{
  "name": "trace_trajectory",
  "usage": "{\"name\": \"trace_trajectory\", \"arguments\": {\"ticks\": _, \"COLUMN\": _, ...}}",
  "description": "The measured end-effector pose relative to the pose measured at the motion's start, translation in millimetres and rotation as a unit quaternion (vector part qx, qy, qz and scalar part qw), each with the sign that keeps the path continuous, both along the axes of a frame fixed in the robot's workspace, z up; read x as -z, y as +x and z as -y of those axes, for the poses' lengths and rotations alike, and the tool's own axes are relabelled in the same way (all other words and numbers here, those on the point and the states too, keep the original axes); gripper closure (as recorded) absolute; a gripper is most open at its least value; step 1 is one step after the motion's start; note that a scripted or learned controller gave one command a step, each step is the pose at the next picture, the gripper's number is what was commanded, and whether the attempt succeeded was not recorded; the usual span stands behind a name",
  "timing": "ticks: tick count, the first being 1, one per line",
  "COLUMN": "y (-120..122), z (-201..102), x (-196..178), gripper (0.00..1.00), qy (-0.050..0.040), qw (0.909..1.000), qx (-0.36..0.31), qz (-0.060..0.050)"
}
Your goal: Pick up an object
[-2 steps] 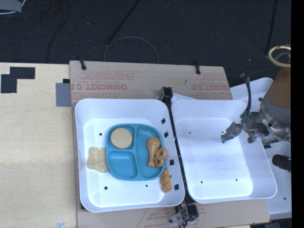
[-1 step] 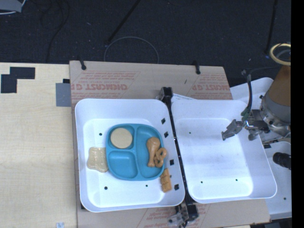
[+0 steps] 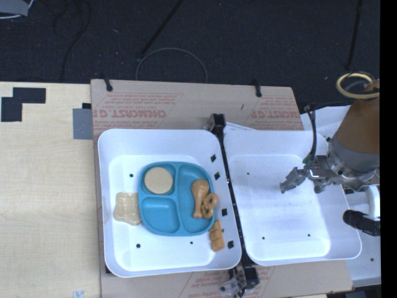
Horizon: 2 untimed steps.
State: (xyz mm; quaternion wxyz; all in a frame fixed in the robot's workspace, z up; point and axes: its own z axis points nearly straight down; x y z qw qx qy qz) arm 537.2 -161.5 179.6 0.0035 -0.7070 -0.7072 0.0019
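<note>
The desk [image 3: 43,185] is pale wood on the left, with black and grey markers near its upper left corner. A cardboard sheet [image 3: 186,107] lies under both bins.

Left bin [image 3: 118,148]: a blue plate [image 3: 170,213] with three compartments sits near the centre.
- The upper left compartment holds a round tan disc [image 3: 157,180].
- The right compartment holds a tan drumstick-shaped piece [image 3: 200,194] and a pretzel [image 3: 209,205], touching each other.
- The lower left compartment shows bare blue.

A pale biscuit-like slab [image 3: 127,208] lies on the bin floor, touching the plate's left edge. A small orange-brown piece [image 3: 216,236] lies on the bin floor just beside the plate's lower right corner, near the divider between the bins. Black clips [image 3: 216,124] join the bins along the shared rim.

Right bin [image 3: 279,228]: the floor shows white, with small dark dots.

The gripper [image 3: 291,183] hangs over the right bin's upper right area, pointing left. Whether its fingers stand apart or together cannot be told at this resolution; nothing is seen between them. The arm [image 3: 360,129] enters from the right, over the bin's right rim, well apart from every object in the left bin. The divider and clips stand between the gripper and those objects.
</note>
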Motion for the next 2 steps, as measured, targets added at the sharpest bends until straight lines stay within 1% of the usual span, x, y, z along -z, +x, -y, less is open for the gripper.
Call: {"name": "trace_trajectory", "arguments": {"ticks": 2, "y": 1, "z": -7, "x": 94, "gripper": 0.00, "qy": -0.0007, "qw": 1.0000, "qx": 0.001, "qz": 0.002}}
